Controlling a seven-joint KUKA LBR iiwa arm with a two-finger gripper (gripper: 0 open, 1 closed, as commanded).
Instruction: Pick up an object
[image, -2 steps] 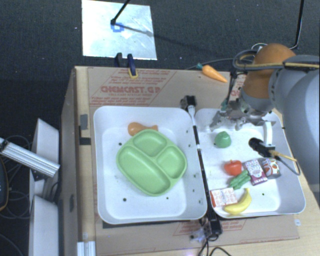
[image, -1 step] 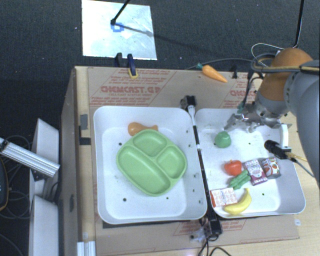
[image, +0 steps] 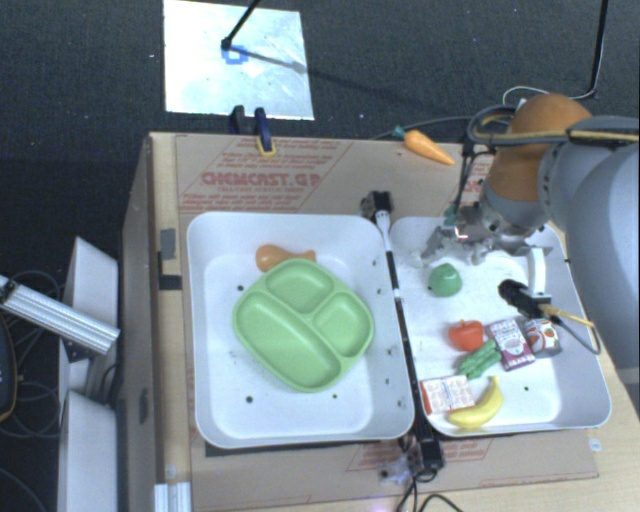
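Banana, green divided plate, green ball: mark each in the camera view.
banana (image: 478, 406), camera view, middle of its curved yellow body.
green divided plate (image: 262, 350), camera view, its outer rim on the left.
green ball (image: 445, 279), camera view, centre of its top.

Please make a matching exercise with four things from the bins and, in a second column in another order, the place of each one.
Things:
1. green divided plate
2. banana
3. green ball
4. orange carrot

Places:
A. near front edge of the right bin
B. on the bench behind the bins
C. in the left bin
D. right bin, just below the gripper

Pairs: 1-C, 2-A, 3-D, 4-B
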